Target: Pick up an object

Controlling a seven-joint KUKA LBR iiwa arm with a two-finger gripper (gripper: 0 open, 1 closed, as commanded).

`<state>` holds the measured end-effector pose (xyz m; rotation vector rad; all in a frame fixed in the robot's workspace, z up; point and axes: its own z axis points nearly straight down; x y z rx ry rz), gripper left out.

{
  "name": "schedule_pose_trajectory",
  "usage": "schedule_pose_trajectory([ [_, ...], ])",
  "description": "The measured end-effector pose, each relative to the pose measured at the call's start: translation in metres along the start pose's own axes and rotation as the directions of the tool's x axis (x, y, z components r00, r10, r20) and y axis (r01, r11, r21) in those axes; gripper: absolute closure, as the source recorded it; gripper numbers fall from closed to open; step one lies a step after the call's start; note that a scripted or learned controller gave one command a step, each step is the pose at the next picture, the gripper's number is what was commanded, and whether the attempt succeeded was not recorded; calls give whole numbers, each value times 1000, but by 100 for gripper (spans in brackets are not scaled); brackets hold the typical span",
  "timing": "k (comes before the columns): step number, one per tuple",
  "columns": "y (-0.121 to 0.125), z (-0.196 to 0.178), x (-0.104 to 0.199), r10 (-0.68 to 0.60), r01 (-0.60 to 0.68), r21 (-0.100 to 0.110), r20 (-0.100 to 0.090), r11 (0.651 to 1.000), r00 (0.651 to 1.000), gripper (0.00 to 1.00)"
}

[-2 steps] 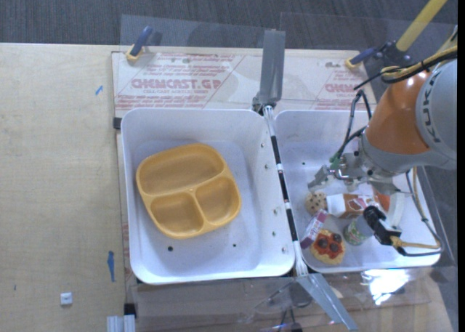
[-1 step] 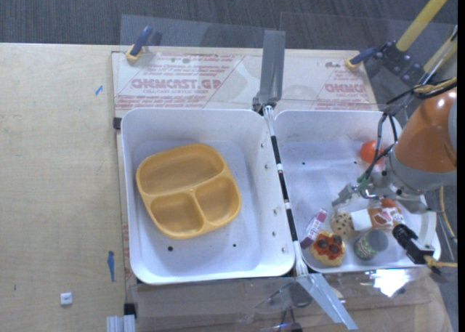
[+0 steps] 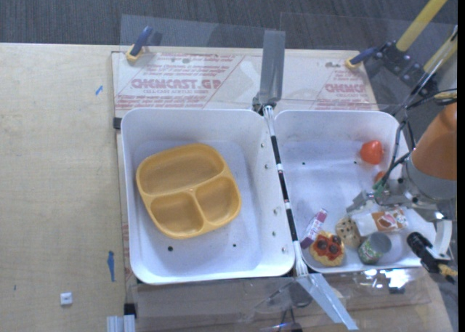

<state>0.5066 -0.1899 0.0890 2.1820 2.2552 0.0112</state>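
Observation:
My gripper (image 3: pixel 375 197) hangs low over the right side of the right bin (image 3: pixel 320 142), below the arm's orange band (image 3: pixel 442 146). Just under it lies a small printed packet (image 3: pixel 389 219). An orange-red ball-like fruit (image 3: pixel 371 151) rests up near the bin's far right wall, apart from the gripper. Along the front edge sit a toy pizza slice (image 3: pixel 328 248), a tan cracker-like piece (image 3: pixel 347 232), a green-grey can (image 3: pixel 373 248) and a pink wrapper (image 3: pixel 314 225). I see nothing held by the gripper.
The left bin (image 3: pixel 145 250) holds a yellow three-compartment plate (image 3: pixel 187 189). A metal divider (image 3: pixel 280 185) runs between the bins. Cables and a black part (image 3: pixel 425 247) of the arm crowd the right bin's right edge. The right bin's middle floor is bare.

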Motion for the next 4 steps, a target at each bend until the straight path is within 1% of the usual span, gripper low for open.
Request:
schedule_pose_trajectory([
  [1,56,-29,-29,251,-251,3,0,968,968,0],
  [2,85,1,-22,231,-231,3,-5,973,973,0],
  [3,86,-10,-24,229,-229,-2,2,973,973,100],
  [4,129,-106,19,288,-288,5,5,958,958,100],
])
